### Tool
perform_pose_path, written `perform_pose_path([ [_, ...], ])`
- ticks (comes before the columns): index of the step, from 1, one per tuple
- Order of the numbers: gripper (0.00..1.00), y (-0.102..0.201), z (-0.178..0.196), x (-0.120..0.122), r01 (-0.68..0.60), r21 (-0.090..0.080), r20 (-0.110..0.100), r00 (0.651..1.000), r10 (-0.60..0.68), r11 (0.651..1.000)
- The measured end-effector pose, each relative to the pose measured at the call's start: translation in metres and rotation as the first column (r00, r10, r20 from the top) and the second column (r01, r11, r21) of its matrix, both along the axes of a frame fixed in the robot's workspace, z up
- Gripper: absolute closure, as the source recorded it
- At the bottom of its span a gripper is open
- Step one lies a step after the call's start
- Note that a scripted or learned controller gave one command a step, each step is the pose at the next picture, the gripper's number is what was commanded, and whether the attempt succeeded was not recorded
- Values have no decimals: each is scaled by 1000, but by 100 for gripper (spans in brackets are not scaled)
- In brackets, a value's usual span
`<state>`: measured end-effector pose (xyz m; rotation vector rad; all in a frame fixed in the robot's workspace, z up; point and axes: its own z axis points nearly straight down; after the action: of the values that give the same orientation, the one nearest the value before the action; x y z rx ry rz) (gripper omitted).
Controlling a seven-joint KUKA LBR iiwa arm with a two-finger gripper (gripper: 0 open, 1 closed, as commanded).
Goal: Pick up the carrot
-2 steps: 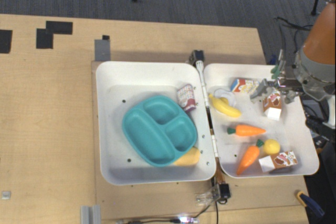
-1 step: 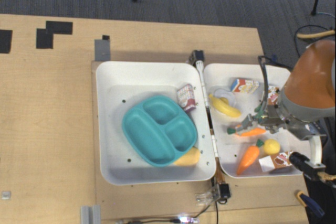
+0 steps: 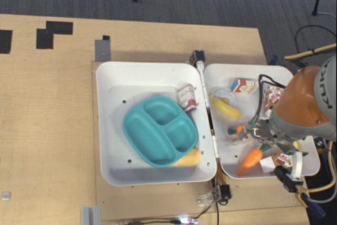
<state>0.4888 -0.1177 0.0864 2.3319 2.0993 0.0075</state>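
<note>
Orange carrot (image 3: 250, 161): lies at a slant in lower part of right bin (image 3: 229, 168), right of frame centre
Tool (image 3: 251, 130): at lower right, just above carrot; nothing seen between its tips; how wide it stands cannot be told
Teal tray (image 3: 159, 130): in left bin (image 3: 105, 113)
Banana (image 3: 225, 107): upper part of right bin

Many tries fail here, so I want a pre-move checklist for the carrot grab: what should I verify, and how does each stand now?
1. Orange carrot in view in the right white bin: ok.
2. Carrot free of the gripper: ok, it lies below it.
3. Gripper opening: cannot tell.
4. Space around carrot: not ok, a small packet touches it.
5. Yellow banana apart from carrot: ok.
</note>
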Motion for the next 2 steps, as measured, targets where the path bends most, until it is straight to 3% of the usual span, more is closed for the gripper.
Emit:
perform_pose_path([
  [1,100,0,11,2,-1,-1,6,1000,1,1000],
  [2,0,0,11,2,-1,-1,5,1000,1,1000],
])
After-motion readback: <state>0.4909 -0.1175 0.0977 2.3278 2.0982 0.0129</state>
